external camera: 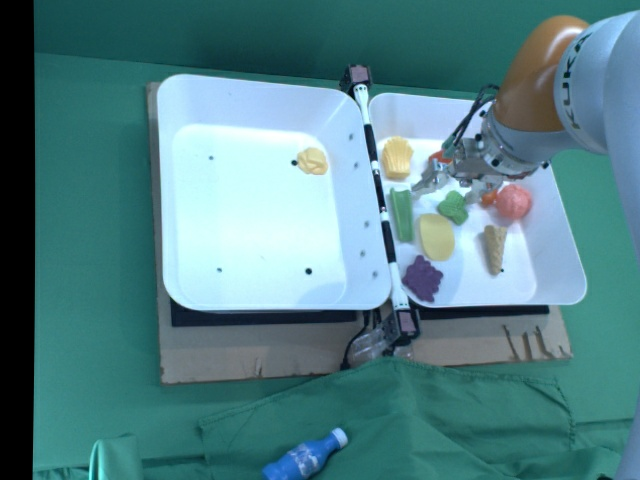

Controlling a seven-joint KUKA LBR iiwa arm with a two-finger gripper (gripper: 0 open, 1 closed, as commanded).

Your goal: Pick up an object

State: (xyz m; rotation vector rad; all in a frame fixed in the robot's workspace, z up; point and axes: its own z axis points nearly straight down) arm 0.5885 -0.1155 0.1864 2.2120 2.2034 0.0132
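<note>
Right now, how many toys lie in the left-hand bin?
1: a small yellow toy near the upper right of the left bin.

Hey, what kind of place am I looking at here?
Probably a robot grasping test bench in a lab: a grey and orange arm reaches over two shallow white plastic bins of small toy foods, such as a purple grape bunch, on green cloth.

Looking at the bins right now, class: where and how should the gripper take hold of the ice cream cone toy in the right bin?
Grip the ice cream cone toy across its wider top end, coming straight down from above. It lies flat on the right bin floor, tapering toward the near edge, so the narrow tip would probably slip. There is bare floor on both long sides, though the pink ball lies close to its top.
</note>
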